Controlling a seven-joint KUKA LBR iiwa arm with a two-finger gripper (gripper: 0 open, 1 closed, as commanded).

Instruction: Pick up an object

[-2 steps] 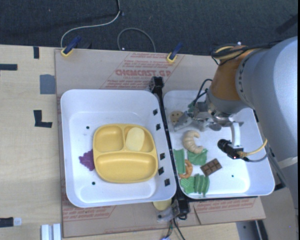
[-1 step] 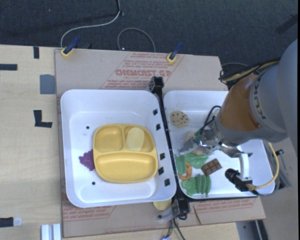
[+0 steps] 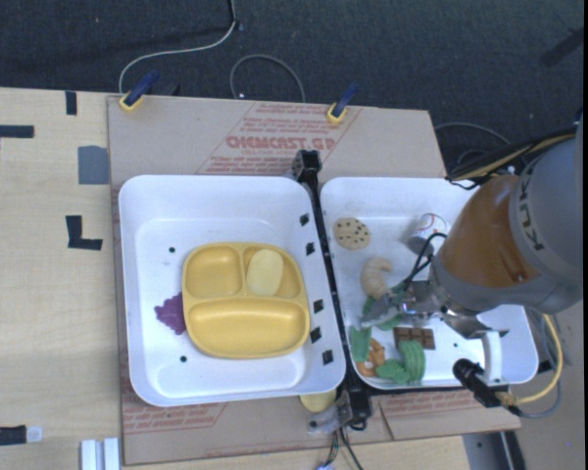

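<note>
Camera view. Two shallow white plastic bins are seen side by side on a brown cardboard sheet (image 3: 274, 140) laid over the pale wooden bench (image 3: 39, 262). The sheet is held at its far edge by two clamps with yellow and blue grips (image 3: 137, 94).

In the left bin (image 3: 142, 213) a yellow three-compartment plastic tray (image 3: 245, 302) is placed near the middle. A pale yellow oval piece (image 3: 266, 271) is lying in its upper right compartment. A small purple object (image 3: 170, 312) is touching the tray's left edge.

In the right bin (image 3: 372, 192) a round tan cookie with dark chips (image 3: 351, 232) is seen near the far left corner. A beige lumpy object (image 3: 376, 274) is lying below it. Nearer the front a green leafy item (image 3: 404, 363), a small orange and white item (image 3: 371, 353) and a brown rectangular block (image 3: 415, 338) are grouped close together.

The grey arm with its orange band (image 3: 485, 243) is reached in from the right and bent down over the right bin. The gripper (image 3: 412, 302) is positioned low among the objects, between the beige lump and the brown block. Its fingers are hidden by the wrist and cabling; whether they are spread or closed, or whether anything is held, cannot be told.

Black and white cables (image 3: 225, 37) are trailed over the dark floor beyond the bench.
</note>
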